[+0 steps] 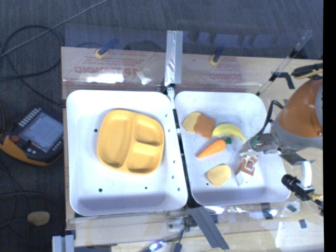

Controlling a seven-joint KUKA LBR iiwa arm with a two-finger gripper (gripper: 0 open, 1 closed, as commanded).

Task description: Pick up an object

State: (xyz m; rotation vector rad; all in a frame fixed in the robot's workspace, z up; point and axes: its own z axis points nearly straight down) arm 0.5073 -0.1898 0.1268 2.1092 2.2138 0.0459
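The carrot [212, 148] is the likeliest pick here, judging by how near it lies to the claw [249, 152]. It rests in the middle of the right bin [257, 106], orange, tapered, with a small green tip pointing toward the banana [229, 132], which it nearly touches. It looks like a smooth moulded toy: probably light and stiff, with a slick skin that could roll or squirt out of a pinch. Taking it across the thick middle, square to its long axis, seems the safest hold.

In the camera view, the arm [302, 117] reaches in from the right, its orange band above the wrist, and the claw hangs low over the right bin, just beside a small brown and white item [247, 166] whose identity is too blurred to tell. Whether the claw is open or closed cannot be told from this slant, and nothing is plainly held.

Round about lie a brown, bread-like wedge [198, 124] at the upper left of that bin, the curved yellow banana, and a pale yellow rounded piece [219, 175] toward the front. The left bin [79, 156] carries a yellow divided tray [130, 139], glossy, with three shallow compartments and soft corners. Both bins are shallow white plastic, set side by side on a cardboard-coloured tabletop [118, 64].
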